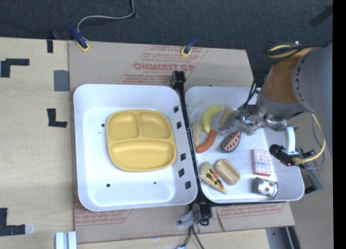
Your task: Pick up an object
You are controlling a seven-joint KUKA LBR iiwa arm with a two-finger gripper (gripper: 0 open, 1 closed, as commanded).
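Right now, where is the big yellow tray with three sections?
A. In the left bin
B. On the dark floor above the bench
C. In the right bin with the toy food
A. The yellow tray lies flat in the left bin, apart from the toy food, such as the banana and the hot dog, in the right bin.

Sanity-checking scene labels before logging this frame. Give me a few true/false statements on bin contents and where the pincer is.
1. The yellow divided plate lies in the left bin. True.
2. The can stands on the yellow divided plate. False: it lies in the right bin, near its front right corner.
3. The pincer is over the right bin, near the watermelon slice. True.
4. The banana is in the left bin. False: it is in the right bin, beside the sausage.
5. The pizza slice lies next to the hot dog bun. True.
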